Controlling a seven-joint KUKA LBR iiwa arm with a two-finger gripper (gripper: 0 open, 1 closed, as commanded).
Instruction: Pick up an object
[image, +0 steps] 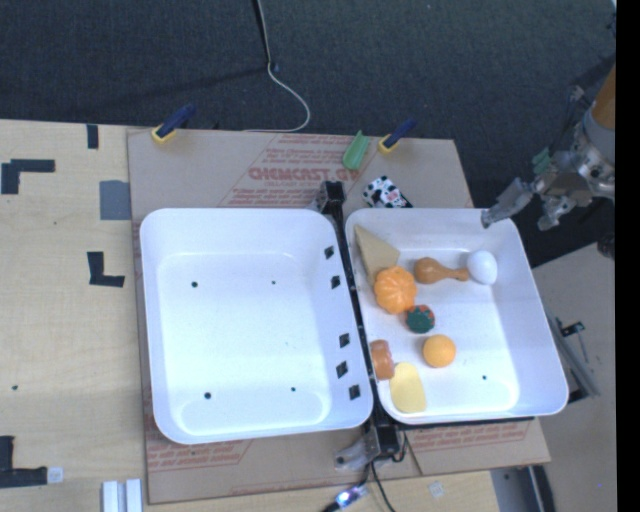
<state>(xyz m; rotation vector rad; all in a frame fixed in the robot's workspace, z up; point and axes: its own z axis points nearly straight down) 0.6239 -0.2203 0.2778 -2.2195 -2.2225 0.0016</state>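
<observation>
— White plastic, both bins. From my console the left bin (240, 320) showed just its bare floor, and the right bin (500, 385) held all the pieces. What did you have on the arm?

— The end effector (522, 208) hung at the right bin's far right corner, just outside the rim, over the dark floor. Its fingers looked spread, with nothing between them.

— Agreed, I saw nothing pinched. Contents?

— A tan wedge (372, 252) lay against the dividing wall at the back. Just in front of it sat an orange pumpkin (395, 289). A tan gourd-shaped piece (438, 270) lay beside a white egg (482, 267), the two nearly touching.

— I marked a small green-and-red ball (420, 320) below the pumpkin, and an orange ball (438, 351) nearer the front.

— Also a pale yellow piece (407, 388) at the front, with a small orange-brown piece (381, 358) beside it by the wall.

— On the worktop behind the bins I noted a black-and-white spotted toy (385, 192) and a green clip (355, 151) on the cardboard (290, 175).
</observation>
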